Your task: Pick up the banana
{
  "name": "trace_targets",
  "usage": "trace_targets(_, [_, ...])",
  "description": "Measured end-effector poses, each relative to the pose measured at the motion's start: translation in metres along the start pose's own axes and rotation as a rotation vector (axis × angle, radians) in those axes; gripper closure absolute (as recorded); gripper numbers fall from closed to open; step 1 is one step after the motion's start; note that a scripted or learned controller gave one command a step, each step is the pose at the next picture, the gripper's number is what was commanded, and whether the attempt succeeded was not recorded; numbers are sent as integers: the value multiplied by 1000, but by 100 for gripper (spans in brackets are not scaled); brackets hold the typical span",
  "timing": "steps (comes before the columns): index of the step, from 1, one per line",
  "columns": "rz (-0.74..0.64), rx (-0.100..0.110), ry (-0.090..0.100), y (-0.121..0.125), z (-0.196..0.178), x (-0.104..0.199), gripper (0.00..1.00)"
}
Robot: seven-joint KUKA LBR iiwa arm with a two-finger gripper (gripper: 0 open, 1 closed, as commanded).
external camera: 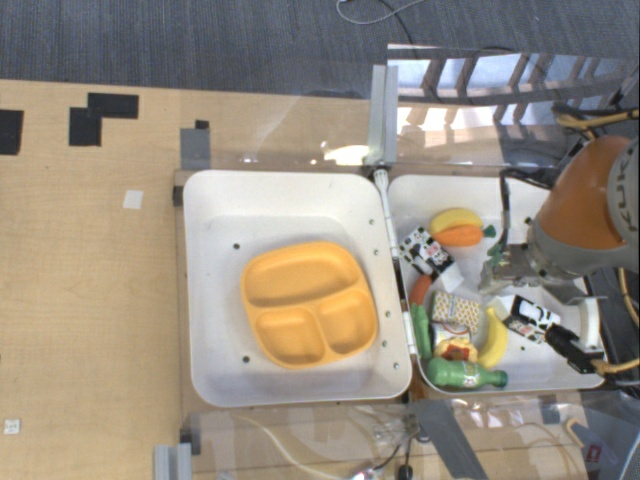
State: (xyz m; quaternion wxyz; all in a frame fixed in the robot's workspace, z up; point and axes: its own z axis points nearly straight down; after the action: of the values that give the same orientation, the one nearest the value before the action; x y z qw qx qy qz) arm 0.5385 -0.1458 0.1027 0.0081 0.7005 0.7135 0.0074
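Observation:
The yellow banana (493, 336) lies curved in the right bin (470, 196), near its front edge, between a patterned snack packet (455, 312) and a black-and-white carton (533, 317). My gripper (498, 269) hangs from the grey wrist below the orange band, over the middle of the right bin. It is just behind the banana and apart from it. Nothing is seen held in it.
The right bin also holds a yellow and orange fruit (458, 226), a second black-and-white carton (427, 252), a red piece (420, 288) and a green bottle (466, 374). An orange divided tray (308, 303) rests in the left bin (215, 268). A metal divider (392, 258) separates the bins.

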Motion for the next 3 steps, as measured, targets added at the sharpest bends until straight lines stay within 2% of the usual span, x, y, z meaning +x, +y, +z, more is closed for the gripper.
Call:
trace_targets(1, [0,0,0,0,0,0,0])
trace_targets(2, [459,18,-4,17,-41,-40,0])
trace_targets(3, [564,16,-5,11,-249,3,0])
